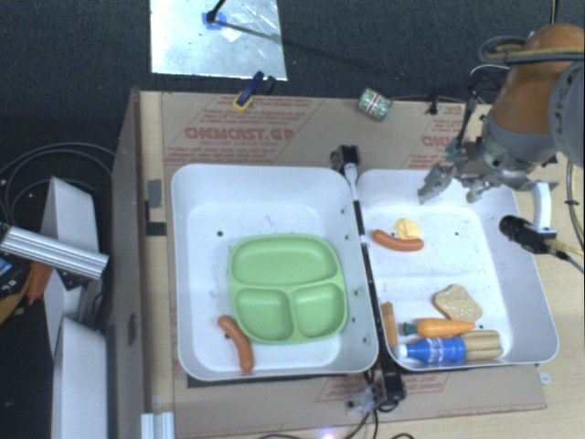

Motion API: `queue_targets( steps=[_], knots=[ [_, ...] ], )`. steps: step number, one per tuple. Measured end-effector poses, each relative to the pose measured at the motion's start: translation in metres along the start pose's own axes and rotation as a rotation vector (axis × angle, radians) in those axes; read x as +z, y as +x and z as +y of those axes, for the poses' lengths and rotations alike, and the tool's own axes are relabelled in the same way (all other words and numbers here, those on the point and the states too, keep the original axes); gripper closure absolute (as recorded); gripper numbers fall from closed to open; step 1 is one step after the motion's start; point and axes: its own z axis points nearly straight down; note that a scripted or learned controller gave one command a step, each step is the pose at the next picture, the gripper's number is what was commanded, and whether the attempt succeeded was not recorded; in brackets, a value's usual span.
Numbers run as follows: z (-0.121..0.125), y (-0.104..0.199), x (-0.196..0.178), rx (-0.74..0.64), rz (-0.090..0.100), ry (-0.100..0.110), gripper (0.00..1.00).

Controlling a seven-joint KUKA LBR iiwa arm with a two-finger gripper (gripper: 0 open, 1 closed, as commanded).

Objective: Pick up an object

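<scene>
My gripper [454, 187] hangs over the far edge of the right bin [521, 273], open, with nothing between its fingers. Below it and to the left lie an orange sausage [397, 240] and a small yellow piece [408, 228]. Near the bin's front I see a slice of bread [456, 302], a carrot [445, 327], a blue bottle [437, 349] and a tan bread stick [483, 341]. Another sausage [388, 323] lies along the bin's left wall.
The left bin [196, 245] holds a green divided plate [288, 286] and a sausage [238, 341] by its front left corner. A green tape roll [374, 103] and a blue-yellow clamp [251, 90] lie on the cardboard behind the bins.
</scene>
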Motion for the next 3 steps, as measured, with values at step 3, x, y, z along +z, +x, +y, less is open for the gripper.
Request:
queue_targets(
  steps=[3],
  knots=[
    [-0.008,0.033,0.106,0.001,0.0,0.001,0.0]
  ],
)
